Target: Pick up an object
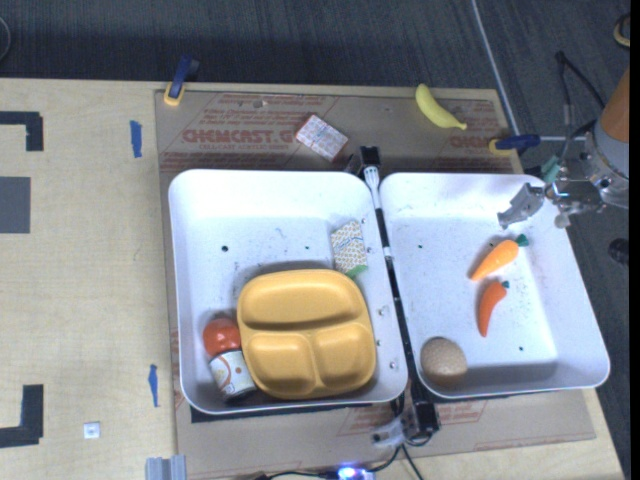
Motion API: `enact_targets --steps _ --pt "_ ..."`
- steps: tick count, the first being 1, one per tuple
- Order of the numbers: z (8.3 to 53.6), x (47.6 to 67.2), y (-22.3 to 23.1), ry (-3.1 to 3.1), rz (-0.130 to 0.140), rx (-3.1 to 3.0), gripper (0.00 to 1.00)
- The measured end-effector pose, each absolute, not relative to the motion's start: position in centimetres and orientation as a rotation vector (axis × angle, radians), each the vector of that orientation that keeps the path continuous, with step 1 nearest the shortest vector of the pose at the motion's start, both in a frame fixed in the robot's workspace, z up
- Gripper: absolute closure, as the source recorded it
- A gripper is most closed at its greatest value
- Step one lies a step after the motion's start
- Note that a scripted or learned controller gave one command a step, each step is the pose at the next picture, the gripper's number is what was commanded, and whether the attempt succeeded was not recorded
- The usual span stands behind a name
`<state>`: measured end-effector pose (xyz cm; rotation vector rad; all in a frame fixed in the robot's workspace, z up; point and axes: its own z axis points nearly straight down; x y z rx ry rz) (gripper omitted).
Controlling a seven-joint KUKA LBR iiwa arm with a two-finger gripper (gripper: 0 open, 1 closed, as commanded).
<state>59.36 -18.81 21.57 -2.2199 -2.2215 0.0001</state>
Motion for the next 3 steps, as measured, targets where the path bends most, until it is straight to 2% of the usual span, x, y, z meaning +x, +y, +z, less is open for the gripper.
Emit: enact_targets --steps 1,2,3 --pt "8.6 56.8 -17.0 -2.224 -0.002 -2.222 0.00" --pt "9.6 56.8 -17.0 -2.224 -0.004 -2.225 1.00" --pt "18.5 57.7 -9.0 -2.224 -0.002 -2.220 1.00"
